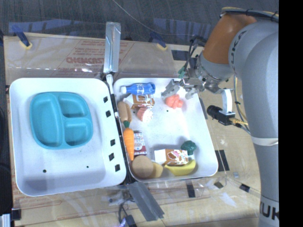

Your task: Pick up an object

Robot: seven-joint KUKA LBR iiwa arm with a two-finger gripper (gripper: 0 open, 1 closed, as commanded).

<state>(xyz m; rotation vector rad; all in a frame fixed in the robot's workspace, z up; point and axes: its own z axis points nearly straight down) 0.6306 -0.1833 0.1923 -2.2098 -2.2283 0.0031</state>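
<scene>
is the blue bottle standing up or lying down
Lying down: the blue bottle rests on its side along the right bin's far wall.

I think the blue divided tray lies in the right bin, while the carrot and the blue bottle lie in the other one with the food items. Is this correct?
Not quite. The camera view shows the blue divided tray in the left bin. The carrot and the blue bottle lie in the right bin with the food items.
</scene>
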